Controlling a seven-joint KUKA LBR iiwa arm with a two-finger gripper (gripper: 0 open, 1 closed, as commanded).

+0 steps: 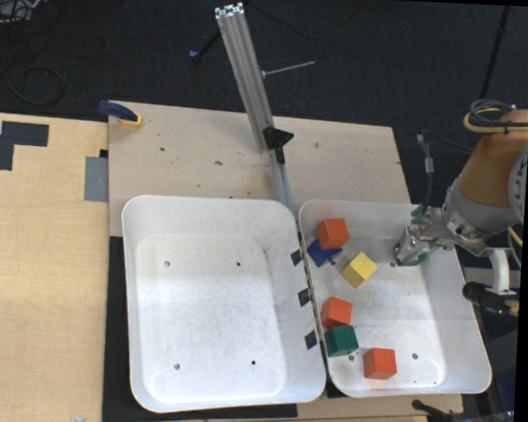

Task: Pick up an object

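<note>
nearest my camera, the lower orange block (380, 363) sits in the right bin (468, 370), beside the green block (342, 341) and another orange block (336, 312). the yellow block (359, 269) lies mid-bin, closest to the gripper (410, 250) and clear of its neighbours. i judge it light, rigid, probably wood, with flat opposite faces to pinch. farther back, an orange block (333, 232) touches a blue block (321, 252). gripper hovers empty at the bin's right; its opening i cannot tell.
</note>
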